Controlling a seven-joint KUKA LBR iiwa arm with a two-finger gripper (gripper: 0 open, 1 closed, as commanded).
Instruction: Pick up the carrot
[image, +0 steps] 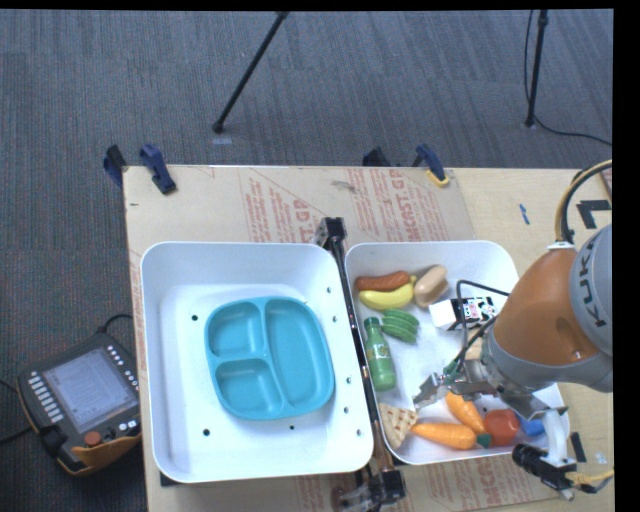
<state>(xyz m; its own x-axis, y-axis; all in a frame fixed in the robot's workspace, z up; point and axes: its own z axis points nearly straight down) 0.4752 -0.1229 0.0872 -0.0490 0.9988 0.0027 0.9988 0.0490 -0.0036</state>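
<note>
Two orange carrot-like pieces lie in the front of the right bin (505, 258). One carrot (445, 434) lies flat near the front wall with a green end pointing right. The other carrot (464, 410) lies slanted just above it. My gripper (447, 386) hangs low over the bin, right at the upper end of the slanted carrot. The grey and orange wrist (545, 330) covers the bin's right side. Nothing is seen lifted off the bin floor.
The right bin also holds a sausage (384, 281), banana (388, 297), tan potato (431, 285), green pod (402, 325), green bottle (379, 353), waffle wedge (398, 422), red piece (503, 427) and white box (445, 313). A blue divided plate (268, 356) sits in the left bin (160, 300).
</note>
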